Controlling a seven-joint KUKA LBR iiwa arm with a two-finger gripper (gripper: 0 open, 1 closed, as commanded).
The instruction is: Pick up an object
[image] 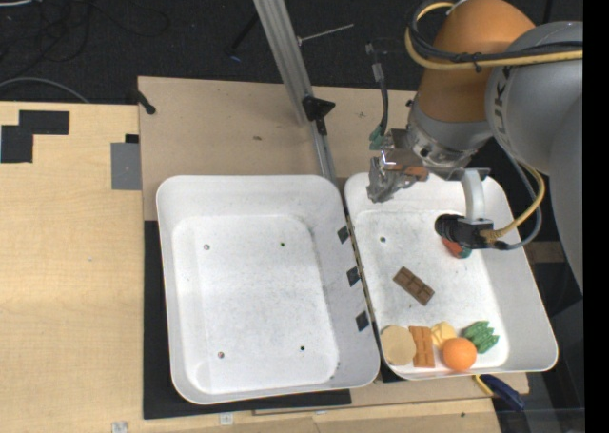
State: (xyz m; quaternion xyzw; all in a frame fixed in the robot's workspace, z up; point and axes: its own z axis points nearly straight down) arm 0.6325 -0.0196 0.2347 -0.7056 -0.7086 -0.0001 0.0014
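My hand hangs over the right bin; can't tell its grip. Tan bench, dark cabled floor behind.

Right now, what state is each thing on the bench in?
claw: hovering over the right bin's far left corner, nothing seen in it
brown block: lying flat mid-bin
orange ball: resting at the near edge
green piece: lying beside the ball
left bin: sitting flat
right bin: sitting flat
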